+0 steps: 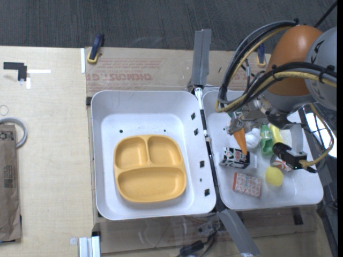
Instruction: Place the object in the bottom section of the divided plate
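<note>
- You have 2 shallow white bins side by side on the surface (pixel 48 159); the left bin (pixel 102 159) holds the divided plate (pixel 150 168), the right bin (pixel 308 189) holds the loose objects.
- The divided plate is yellow-orange and sits flat near the middle of the left bin, a little toward its near edge. It has 2 small sections on the far side and 1 wide bottom section (pixel 151 182) on the near side.
- The arm (pixel 297 52) comes in from the right and hangs over the far half of the right bin, with black and yellow cables looping around it.
- The gripper (pixel 242 123) sits low over the far-left part of the right bin, just above an orange carrot-shaped object (pixel 241 140). You cannot tell from this view how far the fingers are spread or whether anything is between them.
- Beside the carrot-shaped object lie a white object (pixel 253 140) and a green object (pixel 266 141), packed close together.
- A small black-and-white toy (pixel 235 158) lies by the left wall of the right bin, and a patterned card-like box (pixel 247 184) lies nearer the near edge.
- A yellow ball (pixel 274 176) rests near the middle of the right bin, just beside a black part of the arm's hardware.
- A brown paper bag (pixel 9 181) lies at the left edge of the surface.
</note>
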You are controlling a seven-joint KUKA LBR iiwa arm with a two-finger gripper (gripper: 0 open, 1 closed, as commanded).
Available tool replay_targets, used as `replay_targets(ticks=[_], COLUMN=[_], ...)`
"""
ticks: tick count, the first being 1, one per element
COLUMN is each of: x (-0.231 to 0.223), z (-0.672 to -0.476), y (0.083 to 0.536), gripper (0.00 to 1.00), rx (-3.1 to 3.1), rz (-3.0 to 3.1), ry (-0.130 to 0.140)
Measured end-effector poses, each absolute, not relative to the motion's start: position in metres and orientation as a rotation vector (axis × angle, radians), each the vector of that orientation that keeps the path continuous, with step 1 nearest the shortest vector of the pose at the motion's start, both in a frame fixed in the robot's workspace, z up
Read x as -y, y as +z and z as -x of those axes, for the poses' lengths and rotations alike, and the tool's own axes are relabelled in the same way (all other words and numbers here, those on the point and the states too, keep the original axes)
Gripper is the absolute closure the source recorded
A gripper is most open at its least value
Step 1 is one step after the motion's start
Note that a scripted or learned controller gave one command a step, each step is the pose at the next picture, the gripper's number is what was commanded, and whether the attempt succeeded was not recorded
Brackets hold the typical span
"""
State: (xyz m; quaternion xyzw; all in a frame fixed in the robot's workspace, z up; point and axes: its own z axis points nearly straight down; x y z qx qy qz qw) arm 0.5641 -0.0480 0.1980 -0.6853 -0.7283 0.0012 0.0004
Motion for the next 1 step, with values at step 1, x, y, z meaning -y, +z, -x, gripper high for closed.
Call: replay_targets(ticks=[1], x=[0.0257], z=[-0.5926], y=[0.1904], gripper=[1.0], rx=[2.124], rz=[2.314], ry=[0.005])
